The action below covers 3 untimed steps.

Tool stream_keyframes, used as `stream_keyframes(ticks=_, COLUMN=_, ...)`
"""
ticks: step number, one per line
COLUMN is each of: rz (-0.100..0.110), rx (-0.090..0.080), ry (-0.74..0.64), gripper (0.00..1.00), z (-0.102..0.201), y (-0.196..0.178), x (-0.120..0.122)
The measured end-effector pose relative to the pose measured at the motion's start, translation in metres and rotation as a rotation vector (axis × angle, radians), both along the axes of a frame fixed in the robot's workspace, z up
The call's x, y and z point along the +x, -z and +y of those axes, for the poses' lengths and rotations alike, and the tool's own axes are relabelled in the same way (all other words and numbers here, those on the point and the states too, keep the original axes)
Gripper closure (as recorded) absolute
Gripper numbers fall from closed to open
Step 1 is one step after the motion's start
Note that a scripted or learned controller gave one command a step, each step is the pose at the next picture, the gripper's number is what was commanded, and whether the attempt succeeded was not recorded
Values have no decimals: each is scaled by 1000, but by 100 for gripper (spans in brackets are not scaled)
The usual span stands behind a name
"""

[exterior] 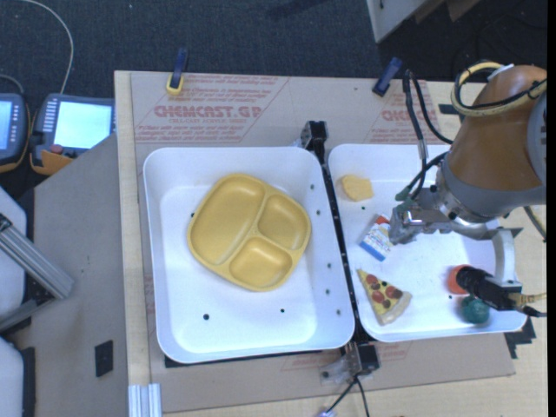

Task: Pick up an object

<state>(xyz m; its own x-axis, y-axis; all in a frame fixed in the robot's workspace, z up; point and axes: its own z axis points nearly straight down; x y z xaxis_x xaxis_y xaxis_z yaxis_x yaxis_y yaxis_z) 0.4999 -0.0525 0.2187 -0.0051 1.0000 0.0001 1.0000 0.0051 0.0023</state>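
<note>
A small blue-and-white packet lies in the right bin, touching the gripper; whether the jaws are clenched or released cannot be told. The same bin holds a yellow chunk, a pizza-slice toy, a red piece and a teal ball. The left bin holds a yellow divided plate; both bins sit on a board above dark carpet.

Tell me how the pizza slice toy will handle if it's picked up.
The pizza slice toy lies flat in the right bin, so it looks unlikely to roll. Its thin wedge shape probably leaves little edge to pinch. It is probably light.
</note>
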Motion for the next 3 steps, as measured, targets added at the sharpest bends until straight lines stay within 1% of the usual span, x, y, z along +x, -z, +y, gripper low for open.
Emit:
stream_keyframes(ticks=1, rz=0, rx=1, ry=0, gripper=100, z=45, y=-2, x=6)
stream_keyframes(ticks=2, rz=-1, rx=1, ry=0, gripper=100, z=89, y=-10, x=20)
stream_keyframes(ticks=3, rz=0, rx=0, ry=2, gripper=100, z=141, y=3, x=37)
